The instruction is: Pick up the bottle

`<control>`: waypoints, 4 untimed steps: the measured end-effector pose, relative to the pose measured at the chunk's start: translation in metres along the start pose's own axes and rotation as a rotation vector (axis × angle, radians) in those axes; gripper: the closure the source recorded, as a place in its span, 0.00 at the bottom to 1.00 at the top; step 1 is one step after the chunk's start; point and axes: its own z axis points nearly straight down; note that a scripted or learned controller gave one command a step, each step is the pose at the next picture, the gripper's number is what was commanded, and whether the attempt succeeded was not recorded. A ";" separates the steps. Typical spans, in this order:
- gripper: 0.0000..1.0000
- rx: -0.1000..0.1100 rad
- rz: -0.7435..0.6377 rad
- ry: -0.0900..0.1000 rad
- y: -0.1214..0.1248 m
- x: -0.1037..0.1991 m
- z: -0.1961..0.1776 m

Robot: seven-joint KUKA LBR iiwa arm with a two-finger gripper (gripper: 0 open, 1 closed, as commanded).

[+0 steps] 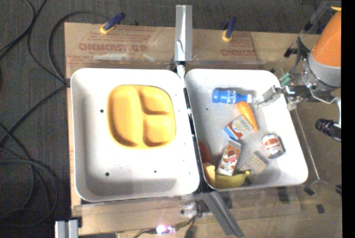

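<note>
The bottle (226, 96) is blue with a white cap end pointing right. It lies on its side in the far part of the right bin (194, 120). My gripper (268, 96) hangs over the bin's right side, just right of the bottle's cap and a short gap away from it. Nothing shows in the gripper. The grey arm with its orange band (331, 37) comes in from the right edge.
Right bin also holds an orange carrot (248, 112) just under the bottle, a small carton (238, 128), a can (273, 146), another carton (229, 159), a cracker box (254, 163) and a banana (230, 179). A yellow divided tray (142, 115) lies in the left bin (89, 165).
</note>
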 end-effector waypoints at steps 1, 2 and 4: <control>0.00 0.001 0.176 -0.002 0.070 0.045 0.041; 0.00 -0.007 0.138 -0.007 0.106 0.046 0.131; 0.00 -0.008 0.135 -0.011 0.107 0.046 0.120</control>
